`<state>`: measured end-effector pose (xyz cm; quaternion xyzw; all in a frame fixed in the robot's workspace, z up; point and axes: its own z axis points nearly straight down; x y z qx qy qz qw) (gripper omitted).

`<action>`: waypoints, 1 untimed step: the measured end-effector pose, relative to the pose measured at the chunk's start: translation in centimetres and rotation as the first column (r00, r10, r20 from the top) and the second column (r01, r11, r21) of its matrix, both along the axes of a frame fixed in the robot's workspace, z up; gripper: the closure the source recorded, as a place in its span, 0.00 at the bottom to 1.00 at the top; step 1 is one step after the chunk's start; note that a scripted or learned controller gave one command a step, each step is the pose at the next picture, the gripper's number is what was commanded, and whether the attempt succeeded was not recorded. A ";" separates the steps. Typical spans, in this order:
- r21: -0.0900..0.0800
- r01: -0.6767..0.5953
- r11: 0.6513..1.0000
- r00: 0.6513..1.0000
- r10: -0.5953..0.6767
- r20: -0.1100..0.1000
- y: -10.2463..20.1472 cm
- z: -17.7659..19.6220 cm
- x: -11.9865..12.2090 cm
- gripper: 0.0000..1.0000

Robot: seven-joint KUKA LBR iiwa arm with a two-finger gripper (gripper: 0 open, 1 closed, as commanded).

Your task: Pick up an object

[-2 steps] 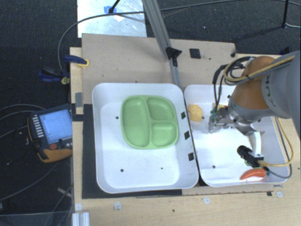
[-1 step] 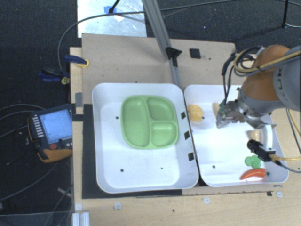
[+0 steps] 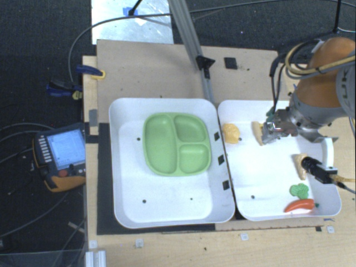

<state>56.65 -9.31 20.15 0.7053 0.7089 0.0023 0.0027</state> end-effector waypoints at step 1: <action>-0.001 0.000 1.000 1.000 0.000 0.001 0.0 5.4 0.2 1.00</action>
